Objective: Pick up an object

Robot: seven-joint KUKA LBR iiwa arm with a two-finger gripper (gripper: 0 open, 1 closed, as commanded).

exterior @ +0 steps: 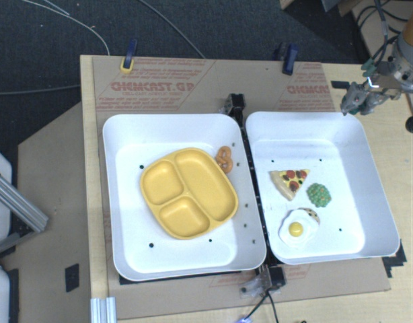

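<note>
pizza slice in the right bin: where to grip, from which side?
Likely straight down on the pizza slice, which lies flat. Close the fingers across its two straight edges near the middle, where it narrows toward the tip. The broccoli sits close to its right, so keep the fingers off that side.

"CHEMCAST GP" on brown board [159,85]

Yellow tray [193,197], green broccoli [319,194], white-and-yellow egg [297,227]
</note>
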